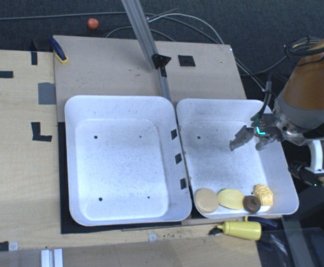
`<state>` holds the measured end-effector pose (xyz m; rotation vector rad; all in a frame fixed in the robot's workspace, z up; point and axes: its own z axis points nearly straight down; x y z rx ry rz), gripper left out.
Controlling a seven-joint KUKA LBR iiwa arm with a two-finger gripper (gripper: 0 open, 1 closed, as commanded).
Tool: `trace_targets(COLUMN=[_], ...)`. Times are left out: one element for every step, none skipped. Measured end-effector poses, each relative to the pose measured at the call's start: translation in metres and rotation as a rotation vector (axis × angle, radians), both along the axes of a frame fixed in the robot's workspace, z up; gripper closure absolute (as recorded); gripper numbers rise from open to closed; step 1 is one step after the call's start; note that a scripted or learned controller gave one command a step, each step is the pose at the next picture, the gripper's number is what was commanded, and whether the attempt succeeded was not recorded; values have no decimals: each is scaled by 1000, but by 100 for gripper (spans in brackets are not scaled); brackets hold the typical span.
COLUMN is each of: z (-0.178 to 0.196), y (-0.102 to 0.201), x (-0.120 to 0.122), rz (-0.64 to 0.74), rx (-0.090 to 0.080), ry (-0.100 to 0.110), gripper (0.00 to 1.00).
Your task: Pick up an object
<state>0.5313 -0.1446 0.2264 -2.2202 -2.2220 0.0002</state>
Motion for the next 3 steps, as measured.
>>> trace_targets(z=[0, -46, -96], y=[0, -7, -3], x=[0, 1, 8], rz=[0, -1, 0], rx=[0, 0, 1], ry=[0, 4, 5], gripper=[0, 0, 0])
